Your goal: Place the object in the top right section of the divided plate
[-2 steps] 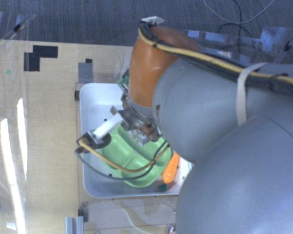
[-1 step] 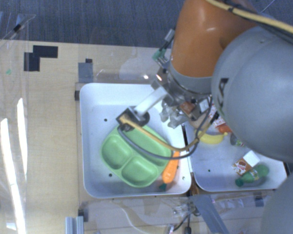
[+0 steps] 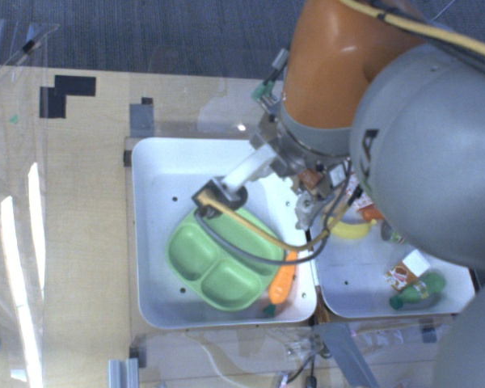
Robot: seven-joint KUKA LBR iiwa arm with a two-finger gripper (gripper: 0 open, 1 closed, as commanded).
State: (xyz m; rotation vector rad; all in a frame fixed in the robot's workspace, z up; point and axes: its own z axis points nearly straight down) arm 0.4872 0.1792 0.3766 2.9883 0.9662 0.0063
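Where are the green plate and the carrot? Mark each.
green plate [image 3: 196, 253], camera view, on its left section.
carrot [image 3: 282, 283], camera view, on its orange body.

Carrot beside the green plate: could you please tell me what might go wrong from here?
1. The carrot lies in the narrow strip between the divided plate and the bin wall, so a grasp there may be cramped and could shove the plate.
2. The plate sits rotated in the bin, so its top right section may be misjudged and the wrong compartment hit.
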